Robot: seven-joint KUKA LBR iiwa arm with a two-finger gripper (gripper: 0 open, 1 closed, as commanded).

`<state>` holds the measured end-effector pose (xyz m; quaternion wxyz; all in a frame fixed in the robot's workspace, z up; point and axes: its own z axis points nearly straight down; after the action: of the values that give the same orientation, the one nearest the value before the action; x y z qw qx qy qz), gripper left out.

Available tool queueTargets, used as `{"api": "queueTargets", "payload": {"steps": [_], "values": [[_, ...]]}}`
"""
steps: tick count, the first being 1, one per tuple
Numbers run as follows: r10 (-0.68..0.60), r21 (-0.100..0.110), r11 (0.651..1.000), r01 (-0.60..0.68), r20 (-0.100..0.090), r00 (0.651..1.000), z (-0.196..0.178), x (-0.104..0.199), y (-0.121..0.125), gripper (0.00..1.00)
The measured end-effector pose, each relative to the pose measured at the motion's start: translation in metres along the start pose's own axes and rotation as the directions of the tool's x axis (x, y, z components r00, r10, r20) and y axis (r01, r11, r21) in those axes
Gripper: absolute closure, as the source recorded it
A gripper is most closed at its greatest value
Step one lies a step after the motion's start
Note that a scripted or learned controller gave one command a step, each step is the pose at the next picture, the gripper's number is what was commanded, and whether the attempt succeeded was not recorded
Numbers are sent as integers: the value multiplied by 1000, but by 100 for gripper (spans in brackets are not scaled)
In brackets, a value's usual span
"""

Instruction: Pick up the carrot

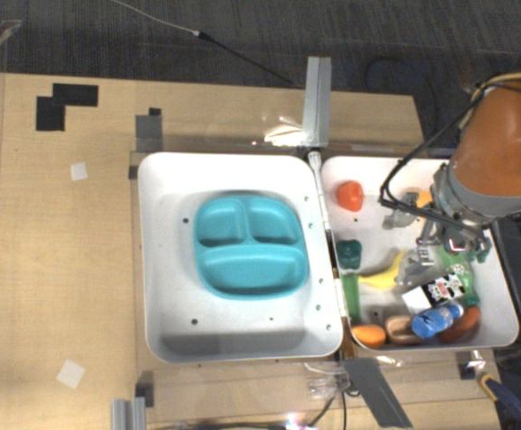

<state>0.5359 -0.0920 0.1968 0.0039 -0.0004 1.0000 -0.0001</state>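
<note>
In the right bin (pixel 509 330), a stubby orange-red piece (pixel 349 195) that looks like the carrot lies at the far left, apart from the other items. A second rounded orange item (pixel 368 334) rests at the near left corner. My gripper (pixel 417 265) hangs over the middle of the right bin, just right of a yellow banana (pixel 379 279) and well right of and nearer than the orange-red piece. I see nothing held in it.
The left bin (pixel 162 321) holds a teal divided plate (pixel 247 245). Around the gripper lie green pieces (pixel 348 255), a blue bottle (pixel 436 321), a brown item (pixel 465 323) and a black-and-white packet (pixel 446 288). A metal post (pixel 317 101) stands behind the bins.
</note>
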Motion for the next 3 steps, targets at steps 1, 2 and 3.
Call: {"api": "queueTargets", "payload": {"steps": [1, 2, 3], "values": [[-172, 7, 985, 172, 11, 985, -120, -72, -75, 0], [-254, -6, 967, 254, -10, 967, 68, -70, -83, 0], [-421, 7, 907, 421, 8, 907, 106, -134, -90, 0]]}}
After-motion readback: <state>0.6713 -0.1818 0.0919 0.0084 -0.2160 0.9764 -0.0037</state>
